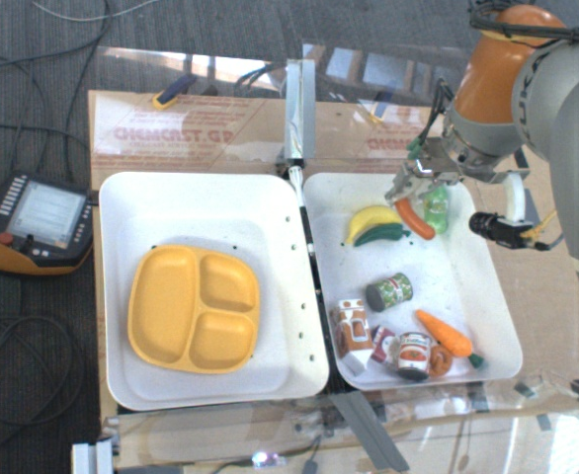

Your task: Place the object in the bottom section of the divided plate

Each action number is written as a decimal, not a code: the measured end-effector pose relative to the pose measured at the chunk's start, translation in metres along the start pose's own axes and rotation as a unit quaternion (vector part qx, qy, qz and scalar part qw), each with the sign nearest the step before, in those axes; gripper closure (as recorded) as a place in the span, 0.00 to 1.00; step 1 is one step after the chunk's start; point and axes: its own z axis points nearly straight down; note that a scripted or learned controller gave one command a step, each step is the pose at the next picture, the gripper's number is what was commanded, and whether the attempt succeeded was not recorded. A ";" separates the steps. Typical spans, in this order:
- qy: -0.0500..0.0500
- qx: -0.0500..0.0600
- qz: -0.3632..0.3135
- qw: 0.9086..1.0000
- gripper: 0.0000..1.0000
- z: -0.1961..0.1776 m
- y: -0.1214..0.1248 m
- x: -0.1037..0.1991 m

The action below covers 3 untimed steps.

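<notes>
You see two bins side by side. The divided plate (195,309) lies in the left bin (122,205). In the right bin (487,265), the banana (369,219) sits at 12 o'clock, the can (389,291) in the middle, the carrot (444,333) at 4 o'clock and the small jar (414,355) at 6 o'clock, just beside the carrot.

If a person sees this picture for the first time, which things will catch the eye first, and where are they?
The yellow divided plate stands out first, lying alone in the left white bin. Next comes the colourful heap of toy food in the right bin: a banana near the top, a carrot and small cans lower down. The arm's orange band is bright at upper right, with the claw over that bin's top edge.
</notes>
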 end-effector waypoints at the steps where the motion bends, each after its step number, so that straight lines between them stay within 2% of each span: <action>1: 0.003 0.000 0.087 0.996 1.00 0.013 0.022 0.042; 2: 0.004 0.002 0.173 0.985 1.00 0.013 -0.030 0.124; 3: 0.004 0.001 -0.052 0.999 1.00 0.013 -0.084 0.209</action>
